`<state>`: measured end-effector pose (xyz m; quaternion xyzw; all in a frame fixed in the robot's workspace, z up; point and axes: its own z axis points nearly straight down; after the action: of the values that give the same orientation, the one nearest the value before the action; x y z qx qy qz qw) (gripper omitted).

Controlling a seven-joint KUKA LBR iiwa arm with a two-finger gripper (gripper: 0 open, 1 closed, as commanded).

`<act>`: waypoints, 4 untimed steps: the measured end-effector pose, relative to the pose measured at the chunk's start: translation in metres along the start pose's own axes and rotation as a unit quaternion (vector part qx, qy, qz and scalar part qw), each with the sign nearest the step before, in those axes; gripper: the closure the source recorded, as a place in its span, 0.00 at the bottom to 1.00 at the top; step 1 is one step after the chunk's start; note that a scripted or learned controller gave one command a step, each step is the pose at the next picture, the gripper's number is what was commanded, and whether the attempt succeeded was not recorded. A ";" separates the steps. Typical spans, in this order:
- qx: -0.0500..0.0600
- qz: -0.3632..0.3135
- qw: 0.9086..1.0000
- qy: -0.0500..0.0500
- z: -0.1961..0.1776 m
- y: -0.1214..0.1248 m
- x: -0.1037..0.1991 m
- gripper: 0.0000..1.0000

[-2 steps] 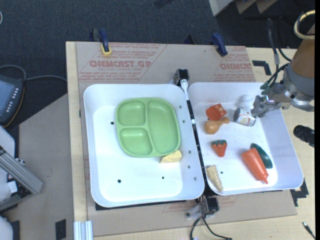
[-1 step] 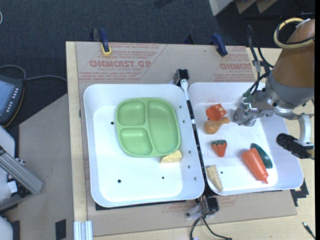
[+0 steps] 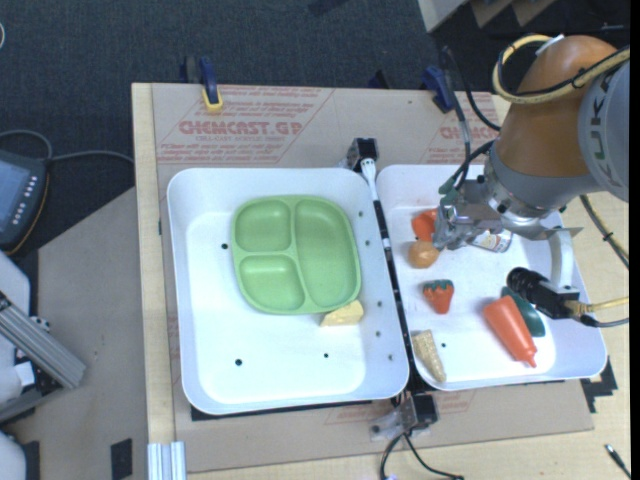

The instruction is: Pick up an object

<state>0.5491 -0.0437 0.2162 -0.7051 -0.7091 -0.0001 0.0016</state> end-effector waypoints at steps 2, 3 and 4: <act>0.001 0.001 1.000 -0.001 0.000 -0.023 0.102 1.00; -0.001 0.002 1.000 -0.001 -0.015 -0.034 0.124 1.00; -0.002 0.002 1.000 -0.001 -0.014 -0.018 0.125 1.00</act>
<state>0.5300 0.0809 0.2308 -0.7063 -0.7079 -0.0008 -0.0006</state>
